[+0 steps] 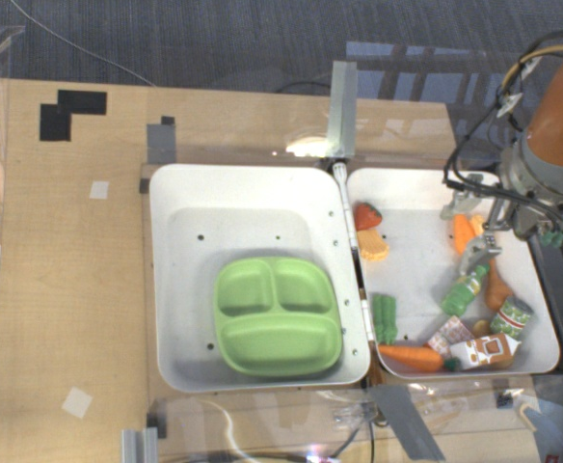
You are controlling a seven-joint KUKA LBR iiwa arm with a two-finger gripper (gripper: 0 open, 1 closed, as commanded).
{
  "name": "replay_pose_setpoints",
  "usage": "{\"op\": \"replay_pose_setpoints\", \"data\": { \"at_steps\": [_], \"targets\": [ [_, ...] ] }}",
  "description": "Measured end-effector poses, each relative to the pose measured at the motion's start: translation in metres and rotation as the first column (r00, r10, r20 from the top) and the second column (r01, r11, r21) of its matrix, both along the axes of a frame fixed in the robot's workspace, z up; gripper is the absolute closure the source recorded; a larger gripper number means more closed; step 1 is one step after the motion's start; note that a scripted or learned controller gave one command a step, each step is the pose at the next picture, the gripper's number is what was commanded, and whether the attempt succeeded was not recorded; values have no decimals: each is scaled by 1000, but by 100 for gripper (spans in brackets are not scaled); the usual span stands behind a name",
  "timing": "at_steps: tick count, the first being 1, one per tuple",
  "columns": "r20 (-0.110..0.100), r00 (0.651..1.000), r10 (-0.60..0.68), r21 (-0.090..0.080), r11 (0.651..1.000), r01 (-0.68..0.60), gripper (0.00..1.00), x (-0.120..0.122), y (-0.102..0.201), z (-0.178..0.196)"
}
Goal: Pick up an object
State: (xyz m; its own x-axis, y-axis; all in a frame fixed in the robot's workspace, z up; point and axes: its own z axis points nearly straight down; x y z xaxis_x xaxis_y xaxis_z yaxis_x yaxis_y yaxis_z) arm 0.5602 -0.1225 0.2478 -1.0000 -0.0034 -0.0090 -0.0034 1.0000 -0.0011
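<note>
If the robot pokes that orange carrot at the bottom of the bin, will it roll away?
Probably a little. The carrot looks round and tapered, so it would likely roll in a curve. The bin wall beside it should stop it.

A green divided plate (279, 317) lies in the left white bin (180, 201), well to the left of the tool and nearer the camera. A wooden bench (60, 287) bearing black squares (69, 112) extends further left.
</note>
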Motion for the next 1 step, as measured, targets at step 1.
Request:
{"op": "replay_pose_setpoints", "data": {
  "at_steps": [1],
  "targets": [
    [6,997,81,-3,997,-81,0,22,-37,-149]
  ]
}}
